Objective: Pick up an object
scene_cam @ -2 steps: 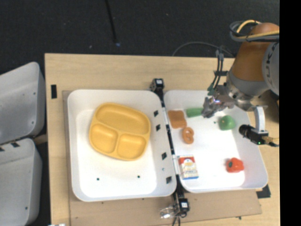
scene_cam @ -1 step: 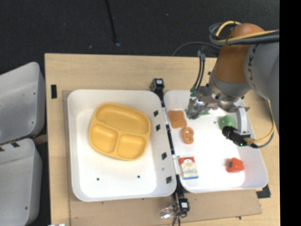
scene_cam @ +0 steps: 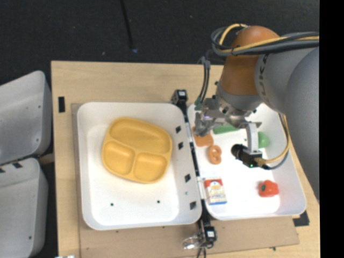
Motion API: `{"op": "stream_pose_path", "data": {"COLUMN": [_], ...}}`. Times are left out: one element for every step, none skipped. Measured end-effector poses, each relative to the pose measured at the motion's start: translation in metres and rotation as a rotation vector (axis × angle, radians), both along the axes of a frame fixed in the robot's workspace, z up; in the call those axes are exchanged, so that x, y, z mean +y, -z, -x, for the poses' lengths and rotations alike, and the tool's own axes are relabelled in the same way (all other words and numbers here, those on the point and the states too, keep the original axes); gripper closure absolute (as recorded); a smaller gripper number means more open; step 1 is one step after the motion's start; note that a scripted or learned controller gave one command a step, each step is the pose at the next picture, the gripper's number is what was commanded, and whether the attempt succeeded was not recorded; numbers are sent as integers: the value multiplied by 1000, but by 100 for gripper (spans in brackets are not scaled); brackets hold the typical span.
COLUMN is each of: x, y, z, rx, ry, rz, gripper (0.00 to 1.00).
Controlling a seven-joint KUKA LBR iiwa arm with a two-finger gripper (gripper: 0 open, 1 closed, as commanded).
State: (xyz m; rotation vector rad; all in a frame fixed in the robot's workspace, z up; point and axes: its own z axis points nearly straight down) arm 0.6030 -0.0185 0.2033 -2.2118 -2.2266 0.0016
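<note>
I see my gripper (scene_cam: 203, 129) low over the right bin (scene_cam: 285, 198), by its left wall. I cannot tell what it is doing. An orange lump (scene_cam: 203, 140) sits just under it. A small flat box (scene_cam: 214, 191) lies near the front left corner, long side pointing front to back.
</note>
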Motion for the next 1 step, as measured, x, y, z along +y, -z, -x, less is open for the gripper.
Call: {"op": "stream_pose_path", "data": {"x": [58], "y": [-17], "z": [0], "rx": [-3], "ry": [-2], "rz": [-1], "gripper": [100]}}
